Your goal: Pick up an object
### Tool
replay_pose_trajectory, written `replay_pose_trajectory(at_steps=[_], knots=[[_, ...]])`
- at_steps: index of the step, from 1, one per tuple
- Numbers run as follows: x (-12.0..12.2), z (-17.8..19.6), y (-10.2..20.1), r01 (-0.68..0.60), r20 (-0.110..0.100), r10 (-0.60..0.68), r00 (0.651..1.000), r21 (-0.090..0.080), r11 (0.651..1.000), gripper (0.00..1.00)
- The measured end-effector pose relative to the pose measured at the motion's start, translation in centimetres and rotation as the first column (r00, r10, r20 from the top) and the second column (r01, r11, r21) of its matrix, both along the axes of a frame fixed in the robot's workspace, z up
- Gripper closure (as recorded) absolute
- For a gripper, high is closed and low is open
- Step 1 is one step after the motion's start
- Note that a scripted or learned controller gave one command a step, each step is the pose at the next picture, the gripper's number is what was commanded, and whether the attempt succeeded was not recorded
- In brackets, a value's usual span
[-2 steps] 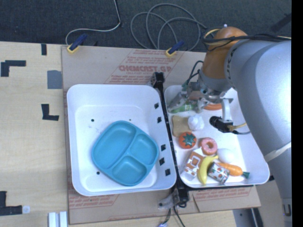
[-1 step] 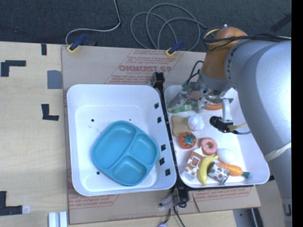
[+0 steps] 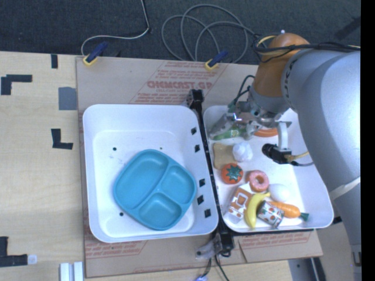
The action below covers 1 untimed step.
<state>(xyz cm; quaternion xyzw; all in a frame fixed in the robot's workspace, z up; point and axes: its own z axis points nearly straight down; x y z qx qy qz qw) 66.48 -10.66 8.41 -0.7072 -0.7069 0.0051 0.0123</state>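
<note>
A grey robot arm with an orange band reaches in over the right bin, its gripper lowered into the far part of that bin; whether the gripper is open, closed or gripping anything cannot be told from this angle. Just beneath the gripper lies a pale green item, too blurred to identify, and whether the gripper touches it cannot be made out. Near the gripper, toward the front of the bin, sit a tan flat piece and a white lump, touching each other. Farther from the gripper, a red tomato with a green top rests beside a pink doughnut. At the bin's front edge, well apart from the gripper, a yellow banana lies between a small orange-and-white carton and a printed can, with a carrot just behind the can. An orange item shows beside the gripper, partly hidden by the arm. In the left bin, well away from the gripper, lies a blue divided plate. Both bins stand on a cardboard sheet on the worktop, with cables coiled beyond.
</note>
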Motion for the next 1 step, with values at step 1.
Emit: replay_pose_trajectory(at_steps=[1], knots=[[-0.05, 0.00, 0.68, 0.005, 0.004, -0.004, 1.000, -0.013, 1.000, 0.00]])
